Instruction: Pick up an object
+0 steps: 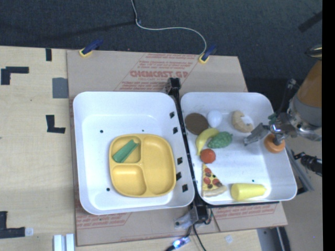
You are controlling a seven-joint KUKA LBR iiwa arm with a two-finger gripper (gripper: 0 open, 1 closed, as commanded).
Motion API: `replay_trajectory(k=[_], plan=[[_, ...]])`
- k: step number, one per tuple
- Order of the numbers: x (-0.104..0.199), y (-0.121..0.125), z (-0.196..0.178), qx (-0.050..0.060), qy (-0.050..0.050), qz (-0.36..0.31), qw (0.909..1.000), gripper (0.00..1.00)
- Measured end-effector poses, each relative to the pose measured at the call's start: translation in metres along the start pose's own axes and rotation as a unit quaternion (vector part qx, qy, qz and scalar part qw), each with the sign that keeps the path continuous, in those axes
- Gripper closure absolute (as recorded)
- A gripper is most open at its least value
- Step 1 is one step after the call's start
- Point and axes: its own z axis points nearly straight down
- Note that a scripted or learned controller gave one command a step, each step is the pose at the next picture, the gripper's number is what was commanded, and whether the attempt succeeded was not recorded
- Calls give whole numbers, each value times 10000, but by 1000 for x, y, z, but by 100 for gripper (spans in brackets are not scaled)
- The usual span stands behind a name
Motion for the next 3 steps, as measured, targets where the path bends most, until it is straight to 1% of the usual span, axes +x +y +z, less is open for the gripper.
replay_trajectory(k=[1,2,3], plan=[[0,2,-4,-40,-12,-9,10000,0],[-3,11,52,-17,20,-24,10000,0],[6,16,98,-70,48,-55,9999,0]])
